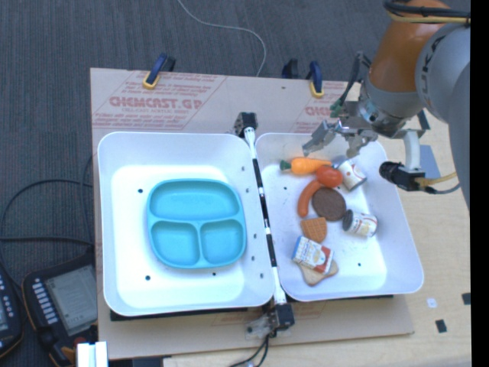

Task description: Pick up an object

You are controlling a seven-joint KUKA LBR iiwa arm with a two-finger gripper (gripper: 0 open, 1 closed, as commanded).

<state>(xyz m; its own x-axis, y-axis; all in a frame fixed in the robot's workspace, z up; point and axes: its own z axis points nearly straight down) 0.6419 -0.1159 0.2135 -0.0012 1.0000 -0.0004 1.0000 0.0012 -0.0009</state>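
The arm (428, 44) is cut off at right.

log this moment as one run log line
gripper: open, above right bin's far edge, holding nothing | nearest: carrot | left bin: blue tray | pick: not yet done

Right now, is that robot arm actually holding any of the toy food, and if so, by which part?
Nothing is held. The end effector hangs open above the right bin's far edge, just above the carrot, with nothing between its fingers.

Robotics lab; clamped board (153, 105), two white bins (114, 159), trailing cables (221, 25).
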